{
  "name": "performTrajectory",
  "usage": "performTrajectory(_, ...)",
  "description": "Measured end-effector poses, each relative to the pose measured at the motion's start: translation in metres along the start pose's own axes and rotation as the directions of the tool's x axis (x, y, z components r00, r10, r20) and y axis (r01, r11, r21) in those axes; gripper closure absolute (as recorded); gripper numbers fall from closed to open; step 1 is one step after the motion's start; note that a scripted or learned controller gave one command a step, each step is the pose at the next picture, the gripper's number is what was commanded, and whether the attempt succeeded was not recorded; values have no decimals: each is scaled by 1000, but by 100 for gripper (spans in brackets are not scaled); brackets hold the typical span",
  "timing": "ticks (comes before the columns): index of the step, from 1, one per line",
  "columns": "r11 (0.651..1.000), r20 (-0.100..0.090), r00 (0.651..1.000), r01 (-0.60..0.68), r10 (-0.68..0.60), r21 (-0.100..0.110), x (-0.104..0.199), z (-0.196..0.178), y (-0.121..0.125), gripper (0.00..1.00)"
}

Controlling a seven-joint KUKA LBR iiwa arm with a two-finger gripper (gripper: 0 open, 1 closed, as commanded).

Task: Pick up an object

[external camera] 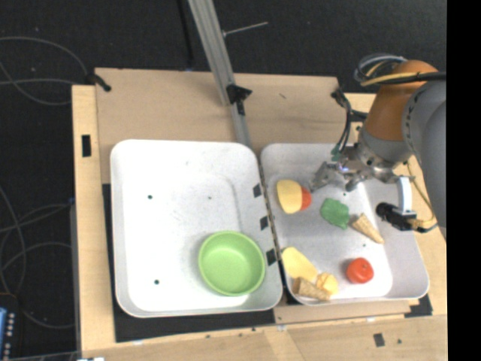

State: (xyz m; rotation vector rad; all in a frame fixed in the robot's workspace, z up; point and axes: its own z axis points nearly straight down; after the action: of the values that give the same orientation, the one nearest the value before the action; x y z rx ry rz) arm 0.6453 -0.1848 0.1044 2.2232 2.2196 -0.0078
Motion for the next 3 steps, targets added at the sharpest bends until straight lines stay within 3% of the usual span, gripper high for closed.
performTrajectory(1,1000,2,1000,1,-1,-8,-1,-15,2,100)
performTrajectory(3,1000,-3,1000,4,-4,-10,6,-112,-4,100)
